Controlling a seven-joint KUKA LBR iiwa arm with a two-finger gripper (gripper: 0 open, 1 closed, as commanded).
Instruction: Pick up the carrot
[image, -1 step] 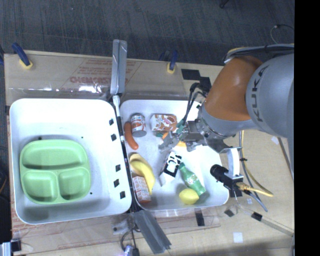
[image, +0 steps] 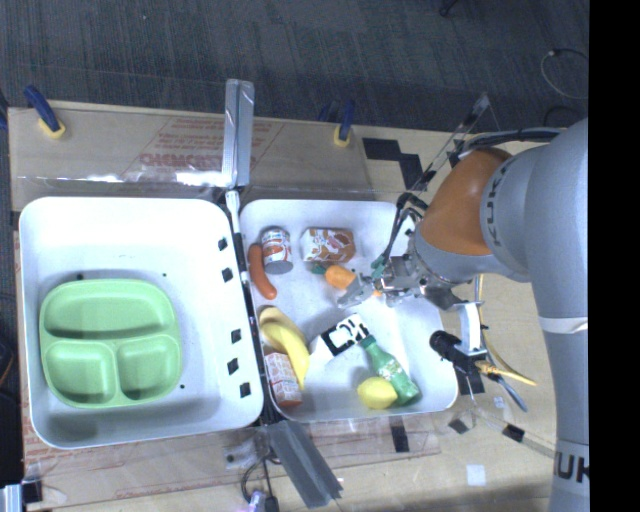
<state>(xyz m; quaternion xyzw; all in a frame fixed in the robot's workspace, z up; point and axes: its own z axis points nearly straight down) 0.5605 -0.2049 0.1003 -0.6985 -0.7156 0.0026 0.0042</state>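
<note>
Just left of the end effector (image: 362, 290), touching or nearly touching its tip, lies the carrot (image: 340, 276) in the right bin (image: 300, 212). Whether the end effector is released or clenched cannot be told. Below it stand a green bottle (image: 388, 368) and a lemon (image: 376, 393); farther left are a banana (image: 287, 341) and a can (image: 275, 250).

Bright, even overhead light; soft shadows inside the white bins (image: 130, 215); slightly soft, low-resolution focus throughout.
</note>
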